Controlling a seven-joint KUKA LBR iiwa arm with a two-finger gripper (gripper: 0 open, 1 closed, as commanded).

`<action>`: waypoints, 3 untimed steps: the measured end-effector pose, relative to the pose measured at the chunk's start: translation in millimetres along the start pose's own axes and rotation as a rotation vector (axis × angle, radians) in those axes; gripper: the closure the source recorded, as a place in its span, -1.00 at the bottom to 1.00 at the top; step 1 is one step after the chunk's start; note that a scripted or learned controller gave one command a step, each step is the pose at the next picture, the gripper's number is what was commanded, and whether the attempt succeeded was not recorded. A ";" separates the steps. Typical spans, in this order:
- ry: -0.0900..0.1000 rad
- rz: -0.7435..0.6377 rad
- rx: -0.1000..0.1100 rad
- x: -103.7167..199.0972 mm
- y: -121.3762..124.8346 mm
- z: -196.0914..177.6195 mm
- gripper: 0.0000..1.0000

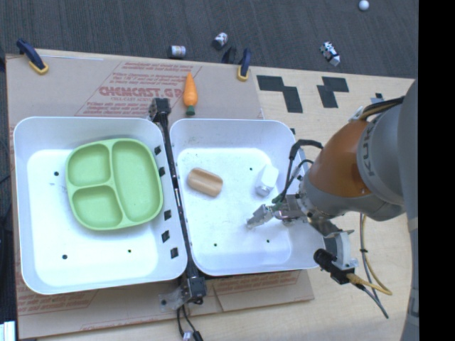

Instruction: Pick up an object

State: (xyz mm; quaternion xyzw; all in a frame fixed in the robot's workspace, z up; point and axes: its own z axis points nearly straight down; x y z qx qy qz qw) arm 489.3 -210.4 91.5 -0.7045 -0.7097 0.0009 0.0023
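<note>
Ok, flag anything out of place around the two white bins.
An orange carrot-shaped toy lies outside both bins on the cardboard sheet behind them. Several small objects, including a white ball, are scattered on the dark floor.

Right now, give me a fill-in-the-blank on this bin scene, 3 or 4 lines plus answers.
1. The green divided plate lies in the ____ bin.
2. The plate has ____ compartments.
3. The brown bread roll lies in the same bin as the small ____ bottle.
4. The carrot lies outside the bins on the ____ sheet.

Answers: left; three; white; cardboard
</note>
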 end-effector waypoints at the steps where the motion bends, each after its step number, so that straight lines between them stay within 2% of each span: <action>1: -0.001 0.002 -0.005 0.1 101.4 -1.1 -1.00; 2: -0.001 -0.003 -0.004 0.3 101.6 -11.2 1.00; 3: -0.003 0.003 -0.006 14.5 31.8 -125.2 1.00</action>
